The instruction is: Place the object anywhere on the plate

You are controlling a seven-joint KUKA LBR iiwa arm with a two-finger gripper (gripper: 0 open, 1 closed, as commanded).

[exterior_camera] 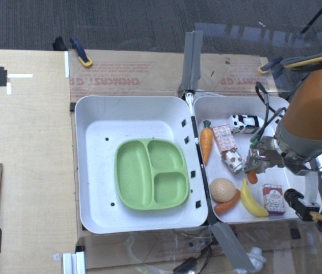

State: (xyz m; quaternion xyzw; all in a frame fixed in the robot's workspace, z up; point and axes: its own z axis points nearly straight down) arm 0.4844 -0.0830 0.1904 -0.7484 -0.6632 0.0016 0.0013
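Green divided plate is sitting in the left bin — end effector is hovering beside the banana, finger state unclear.

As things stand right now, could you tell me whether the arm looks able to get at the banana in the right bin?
Probably yes. The hand hangs over the right bin just above the banana, which lies uncovered; the red carton and the egg-shaped object lie alongside, so a grasp could be tight.
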